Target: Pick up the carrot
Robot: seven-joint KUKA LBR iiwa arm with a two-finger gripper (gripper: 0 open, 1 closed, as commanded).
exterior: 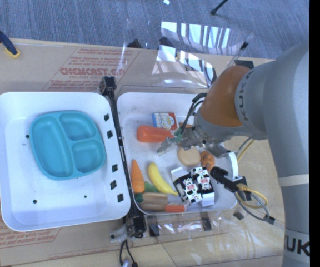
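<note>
Arm (260,102): grey, orange-banded, reaching in from the right over the right bin (128,107). Left bin (4,149): holds a teal divided plate (66,143). Hand (174,142): low over the right bin's centre, beside a red-orange toy (153,133); how far open it stands cannot be told. Banana (161,178): near the bin's front. Carrot (138,176): against the right bin's left wall, just left of the banana, apart from the hand.
</note>
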